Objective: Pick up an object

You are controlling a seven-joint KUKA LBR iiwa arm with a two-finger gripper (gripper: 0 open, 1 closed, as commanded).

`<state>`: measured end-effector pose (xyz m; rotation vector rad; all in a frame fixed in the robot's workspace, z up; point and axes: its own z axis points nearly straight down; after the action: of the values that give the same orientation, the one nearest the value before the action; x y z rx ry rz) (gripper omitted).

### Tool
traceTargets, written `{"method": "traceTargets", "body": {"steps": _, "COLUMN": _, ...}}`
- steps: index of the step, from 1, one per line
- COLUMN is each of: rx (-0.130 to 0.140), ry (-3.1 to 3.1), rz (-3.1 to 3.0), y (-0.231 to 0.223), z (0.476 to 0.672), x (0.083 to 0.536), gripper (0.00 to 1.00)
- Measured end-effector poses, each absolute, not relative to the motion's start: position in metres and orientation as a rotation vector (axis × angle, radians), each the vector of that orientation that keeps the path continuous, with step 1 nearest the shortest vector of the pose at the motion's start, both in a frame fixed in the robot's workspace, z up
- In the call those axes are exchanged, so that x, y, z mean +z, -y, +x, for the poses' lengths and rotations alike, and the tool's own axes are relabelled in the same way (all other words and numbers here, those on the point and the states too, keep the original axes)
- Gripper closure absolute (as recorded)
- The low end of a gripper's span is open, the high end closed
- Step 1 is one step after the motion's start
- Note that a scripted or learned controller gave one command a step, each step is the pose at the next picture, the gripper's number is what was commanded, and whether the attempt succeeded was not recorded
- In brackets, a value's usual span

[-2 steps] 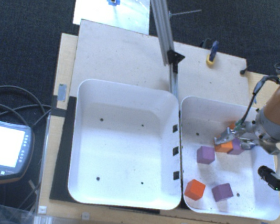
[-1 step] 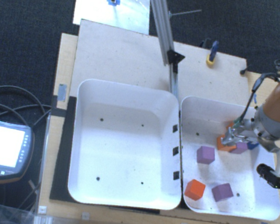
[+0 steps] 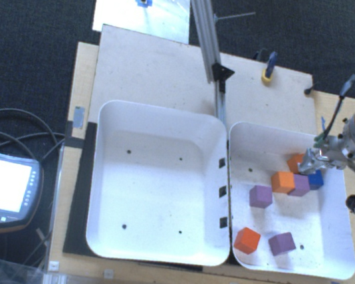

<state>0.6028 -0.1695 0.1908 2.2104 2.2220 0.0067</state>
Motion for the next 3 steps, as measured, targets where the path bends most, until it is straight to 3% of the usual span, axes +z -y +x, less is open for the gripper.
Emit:
{"method": "traceTargets", "body": {"steps": 1, "rx": 0.003, "ry": -2.224, "rz": 2.214, "y": 0.170, "z": 0.604, "x": 0.207, "gripper": 1.00}}
{"method": "traceTargets", "body": {"steps": 3, "rx": 0.005, "ry": -2.235, "rz": 2.209, "y": 0.051, "z": 0.578, "x": 0.225, "gripper": 1.00}}
